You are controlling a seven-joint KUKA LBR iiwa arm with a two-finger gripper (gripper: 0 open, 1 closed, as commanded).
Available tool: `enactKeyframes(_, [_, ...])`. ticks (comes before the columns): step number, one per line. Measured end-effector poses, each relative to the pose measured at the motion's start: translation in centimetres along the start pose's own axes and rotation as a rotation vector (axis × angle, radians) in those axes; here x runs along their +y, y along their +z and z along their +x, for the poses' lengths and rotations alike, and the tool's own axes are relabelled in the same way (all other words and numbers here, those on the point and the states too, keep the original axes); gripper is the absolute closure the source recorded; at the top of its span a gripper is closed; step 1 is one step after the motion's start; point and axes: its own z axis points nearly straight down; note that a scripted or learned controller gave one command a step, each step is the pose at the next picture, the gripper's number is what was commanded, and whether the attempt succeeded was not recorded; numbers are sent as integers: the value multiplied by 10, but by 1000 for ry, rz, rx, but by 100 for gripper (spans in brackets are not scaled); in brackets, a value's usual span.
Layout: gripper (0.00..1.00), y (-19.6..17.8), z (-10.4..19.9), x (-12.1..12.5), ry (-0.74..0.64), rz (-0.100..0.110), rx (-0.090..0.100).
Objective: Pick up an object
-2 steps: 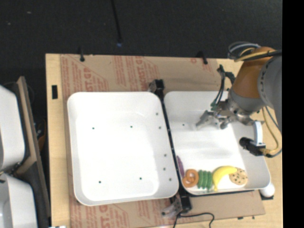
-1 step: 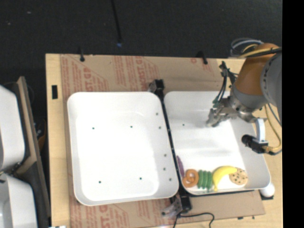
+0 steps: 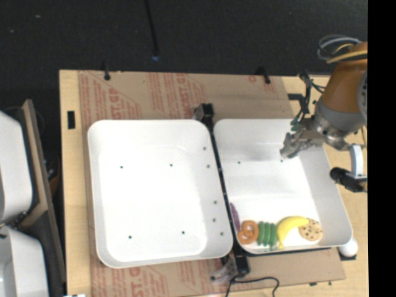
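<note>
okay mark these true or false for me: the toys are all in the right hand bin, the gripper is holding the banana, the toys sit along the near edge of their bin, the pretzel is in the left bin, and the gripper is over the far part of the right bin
1. All toys lie in the right bin. True.
2. The gripper holds the banana. False: the banana lies in the bin, well apart from the gripper.
3. The toys sit along the bin's near edge. True: pretzel, green piece, banana and cookie form a row there.
4. The pretzel is in the left bin. False: it is in the right bin.
5. The gripper is over the far part of the right bin. True.
</note>
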Motion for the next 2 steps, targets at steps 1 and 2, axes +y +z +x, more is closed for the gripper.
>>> enactKeyframes(1, [100, -63, -2, 5, 0, -2, 0])
enactKeyframes(2, [100, -98, -3, 5, 0, 0, 0])
